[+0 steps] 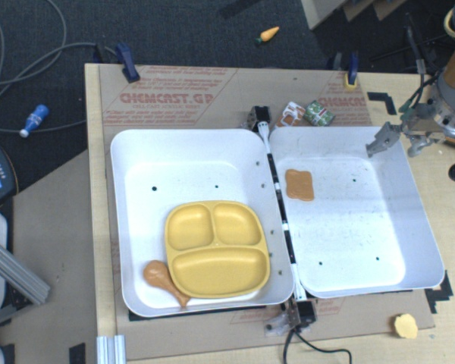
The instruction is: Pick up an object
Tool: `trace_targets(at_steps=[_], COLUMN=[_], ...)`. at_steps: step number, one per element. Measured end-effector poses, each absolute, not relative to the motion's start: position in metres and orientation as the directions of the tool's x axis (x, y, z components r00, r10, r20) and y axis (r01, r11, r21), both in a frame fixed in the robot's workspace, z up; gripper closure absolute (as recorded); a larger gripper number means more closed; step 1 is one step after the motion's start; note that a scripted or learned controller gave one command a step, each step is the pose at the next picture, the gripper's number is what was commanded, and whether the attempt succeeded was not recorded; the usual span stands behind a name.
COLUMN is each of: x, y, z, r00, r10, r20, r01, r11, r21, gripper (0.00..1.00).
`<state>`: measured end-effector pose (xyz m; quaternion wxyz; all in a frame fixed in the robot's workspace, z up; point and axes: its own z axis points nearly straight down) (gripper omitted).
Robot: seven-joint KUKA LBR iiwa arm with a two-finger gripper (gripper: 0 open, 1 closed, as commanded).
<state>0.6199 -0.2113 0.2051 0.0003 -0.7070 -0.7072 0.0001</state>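
Pincer (pixel 395 137) hung over far-right corner of right bin (pixel 409 226), fingers spread wide w/ nothing between them. Tan toast (pixel 299 185) lay flat in that bin's far-left part, well apart from pincer. Left bin (pixel 136 203) held yellow tray (pixel 215 248) w/ drumstick (pixel 164 279) touching its near-left edge. Worktop (pixel 212 97) bore small packets (pixel 307 114) beyond bins.

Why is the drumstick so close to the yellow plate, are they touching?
Touching. In the camera view the drumstick lies against the lower left edge of the yellow plate, with no white bin floor showing between them.
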Motion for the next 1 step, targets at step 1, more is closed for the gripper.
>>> trace_targets(at_steps=[1], x=[0.6225], y=[-0.1543], z=[0.0871], r00=[-0.005], r10=[1.000], r20=[0.005], r01=[1.000], r11=[0.005], r21=[-0.010], gripper=[0.00])
